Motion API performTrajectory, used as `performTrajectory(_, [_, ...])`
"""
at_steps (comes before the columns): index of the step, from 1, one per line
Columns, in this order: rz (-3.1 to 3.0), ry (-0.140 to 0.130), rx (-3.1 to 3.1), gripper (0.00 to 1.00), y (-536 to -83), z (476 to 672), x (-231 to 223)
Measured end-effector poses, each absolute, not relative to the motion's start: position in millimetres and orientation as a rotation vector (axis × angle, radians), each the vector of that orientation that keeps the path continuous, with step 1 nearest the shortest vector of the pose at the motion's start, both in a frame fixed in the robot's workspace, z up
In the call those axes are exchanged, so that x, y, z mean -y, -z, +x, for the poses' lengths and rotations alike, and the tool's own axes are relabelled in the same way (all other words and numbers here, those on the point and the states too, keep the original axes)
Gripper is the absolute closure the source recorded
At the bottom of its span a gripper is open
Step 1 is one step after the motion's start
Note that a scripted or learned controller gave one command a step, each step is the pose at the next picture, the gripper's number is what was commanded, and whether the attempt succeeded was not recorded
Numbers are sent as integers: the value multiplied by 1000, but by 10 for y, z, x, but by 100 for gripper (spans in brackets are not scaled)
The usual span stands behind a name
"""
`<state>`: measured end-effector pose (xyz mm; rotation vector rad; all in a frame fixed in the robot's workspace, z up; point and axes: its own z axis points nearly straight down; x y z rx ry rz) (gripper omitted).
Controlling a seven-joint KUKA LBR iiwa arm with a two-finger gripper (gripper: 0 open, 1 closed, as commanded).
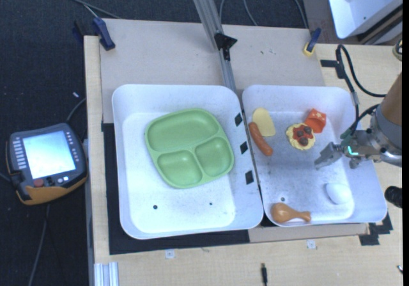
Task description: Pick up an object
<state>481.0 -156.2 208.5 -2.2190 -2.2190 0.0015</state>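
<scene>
A teach pendant [45, 162], apparently lit, lies left of the bench [160, 54].

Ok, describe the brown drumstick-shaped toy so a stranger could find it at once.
Look in the right-hand white bin, the one without the green divided plate. Go to its near edge: the brown drumstick-shaped toy lies there, left of the white egg-shaped toy. It alone is tan, bulbous with a thin handle.

A pale tan wooden bench [166, 45] carries two shallow white plastic bins side by side on a black mat [115, 243]: the left bin [128, 169] and the right bin [281, 96], touching along their inner rims. Blue clamps [102, 33] grip the bench's far edge.
</scene>
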Motion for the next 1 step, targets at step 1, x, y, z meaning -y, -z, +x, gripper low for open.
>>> performTrajectory(1, [-2219, -1, 2220, 0, -2089, 4813, 1562])
